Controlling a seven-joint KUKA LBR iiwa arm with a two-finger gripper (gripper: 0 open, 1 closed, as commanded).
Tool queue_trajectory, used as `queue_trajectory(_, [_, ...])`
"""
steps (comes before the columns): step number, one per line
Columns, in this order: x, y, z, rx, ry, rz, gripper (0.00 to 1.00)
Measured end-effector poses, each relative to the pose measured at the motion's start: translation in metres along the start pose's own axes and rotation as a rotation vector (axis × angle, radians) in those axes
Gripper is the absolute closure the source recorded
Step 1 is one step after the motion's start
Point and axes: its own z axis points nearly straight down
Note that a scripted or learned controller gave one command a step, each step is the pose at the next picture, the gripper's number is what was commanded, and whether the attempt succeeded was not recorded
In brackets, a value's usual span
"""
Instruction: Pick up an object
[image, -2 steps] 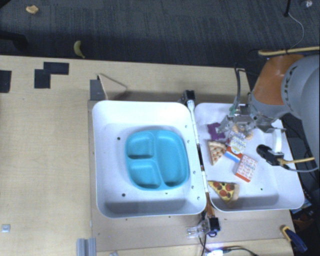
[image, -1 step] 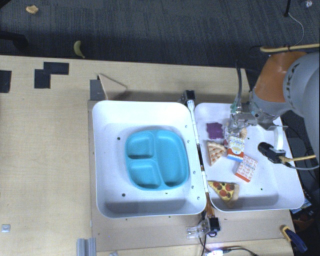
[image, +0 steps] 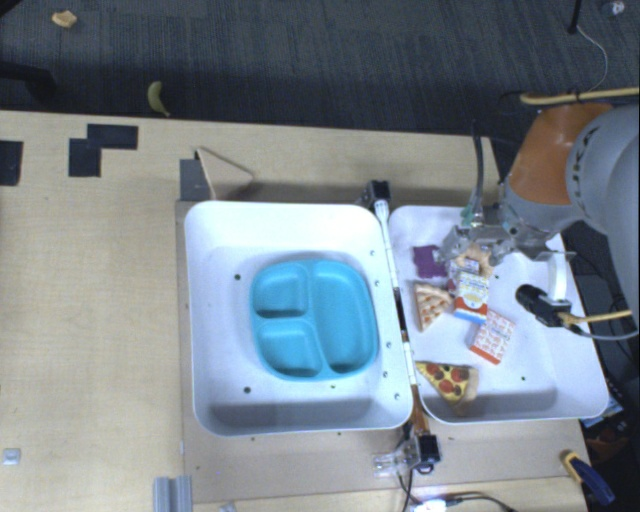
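Clearly the jaws (image: 474, 243), whose spread I cannot tell, hover over the right bin's (image: 580, 385) far clutter and should descend squarely onto one toy, the purple piece (image: 428, 262).

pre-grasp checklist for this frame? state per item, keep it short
1. Gripper is over the right white bin, above the item cluster: ok.
2. Something sits under the gripper: a small white and blue packet lies just below it, a purple block to its left: ok.
3. Finger opening: cannot tell.
4. Anything held between the fingers: cannot tell.
5. Neighbours crowd the target: a toy pizza slice and a red and white carton lie close by, so a clean single pick looks doubtful: not ok.
6. Blue divided plastic tray lies flat in the left white bin, away from the arm: ok.
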Motion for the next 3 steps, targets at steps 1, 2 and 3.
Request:
queue_trajectory(1, [0.001,0.002,-0.011,-0.005,0.0,-0.002,1.0])
queue_trajectory(2, [0.001,0.002,-0.011,-0.004,0.0,-0.002,0.0])
queue_trajectory(3, [0.002,0.003,-0.023,-0.008,0.001,-0.004,1.0])
